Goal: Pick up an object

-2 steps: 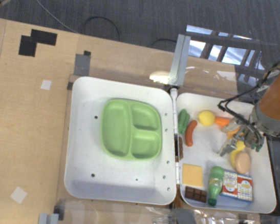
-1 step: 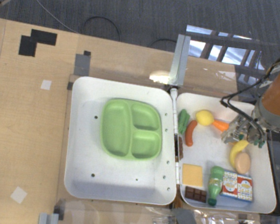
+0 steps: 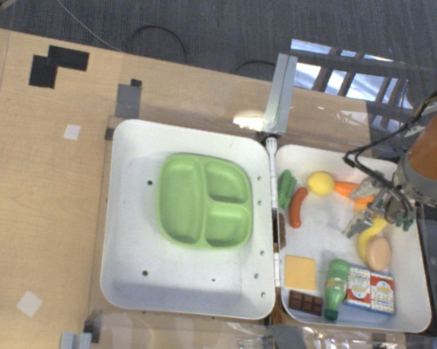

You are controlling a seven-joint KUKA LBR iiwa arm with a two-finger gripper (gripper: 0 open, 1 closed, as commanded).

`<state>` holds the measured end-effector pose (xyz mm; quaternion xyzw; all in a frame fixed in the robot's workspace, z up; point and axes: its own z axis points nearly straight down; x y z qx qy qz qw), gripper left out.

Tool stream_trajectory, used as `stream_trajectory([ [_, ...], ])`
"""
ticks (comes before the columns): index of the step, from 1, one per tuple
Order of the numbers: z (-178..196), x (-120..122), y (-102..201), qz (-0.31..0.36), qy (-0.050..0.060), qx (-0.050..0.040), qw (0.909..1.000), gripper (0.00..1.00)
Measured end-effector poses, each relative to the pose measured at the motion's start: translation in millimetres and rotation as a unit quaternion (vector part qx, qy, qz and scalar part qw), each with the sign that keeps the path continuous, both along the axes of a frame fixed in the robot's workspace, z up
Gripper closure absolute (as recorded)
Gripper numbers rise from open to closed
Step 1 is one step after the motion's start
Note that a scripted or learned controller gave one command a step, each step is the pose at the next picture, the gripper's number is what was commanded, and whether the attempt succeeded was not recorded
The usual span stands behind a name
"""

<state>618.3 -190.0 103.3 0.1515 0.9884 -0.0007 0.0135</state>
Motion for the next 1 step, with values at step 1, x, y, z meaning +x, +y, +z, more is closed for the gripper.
stream_trajectory([
  [1,-13.2,-28.6,-14.0,-0.070,0.005,0.0032,0.9975,0.00],
])
